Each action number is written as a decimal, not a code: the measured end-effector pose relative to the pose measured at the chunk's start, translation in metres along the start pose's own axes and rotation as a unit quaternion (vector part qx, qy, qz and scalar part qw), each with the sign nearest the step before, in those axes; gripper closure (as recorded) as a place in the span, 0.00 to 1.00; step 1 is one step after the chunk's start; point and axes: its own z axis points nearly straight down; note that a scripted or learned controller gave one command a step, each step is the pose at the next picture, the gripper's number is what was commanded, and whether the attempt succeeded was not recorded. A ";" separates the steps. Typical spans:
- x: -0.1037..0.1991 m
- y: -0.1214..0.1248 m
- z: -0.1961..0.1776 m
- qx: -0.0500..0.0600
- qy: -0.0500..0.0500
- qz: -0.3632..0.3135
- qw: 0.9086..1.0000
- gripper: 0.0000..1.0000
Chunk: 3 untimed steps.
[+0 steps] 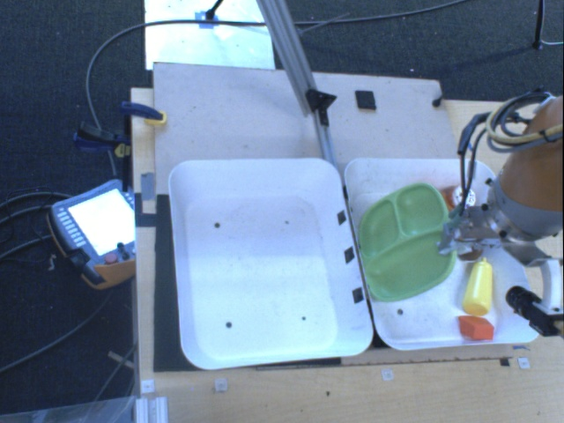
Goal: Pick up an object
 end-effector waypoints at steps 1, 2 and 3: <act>0.034 0.014 -0.010 -0.006 -0.002 0.002 1.000 1.00; 0.054 0.017 -0.015 -0.011 0.001 0.003 1.000 1.00; 0.106 0.020 -0.027 0.002 0.008 -0.006 1.000 1.00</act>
